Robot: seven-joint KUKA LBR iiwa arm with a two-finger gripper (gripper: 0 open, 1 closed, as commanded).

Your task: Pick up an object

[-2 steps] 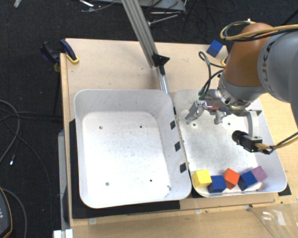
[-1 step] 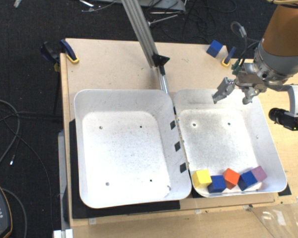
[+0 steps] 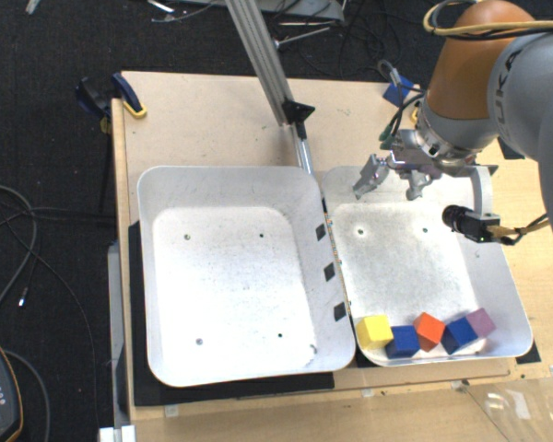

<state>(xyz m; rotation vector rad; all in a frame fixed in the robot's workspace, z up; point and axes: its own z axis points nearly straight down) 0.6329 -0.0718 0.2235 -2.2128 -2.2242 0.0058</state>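
The two-finger metal gripper (image 3: 393,179) on the grey arm hung over the far edge of the shallow white plastic bin on the right (image 3: 415,256), its fingers spread apart with nothing between them. No object had yet been taken, so this looked like the approach stage.

The candidates lay well apart from the gripper, along the bin's near wall: a small yellow cube (image 3: 374,330), a dark blue block (image 3: 404,341) touching it, an orange cube (image 3: 429,329), another blue block (image 3: 460,333) and a pale purple cube (image 3: 480,321), all crowded together.

Next, the gripper would probably need to travel toward that row, centre over one block and descend; the tight packing could make a clean grasp difficult.
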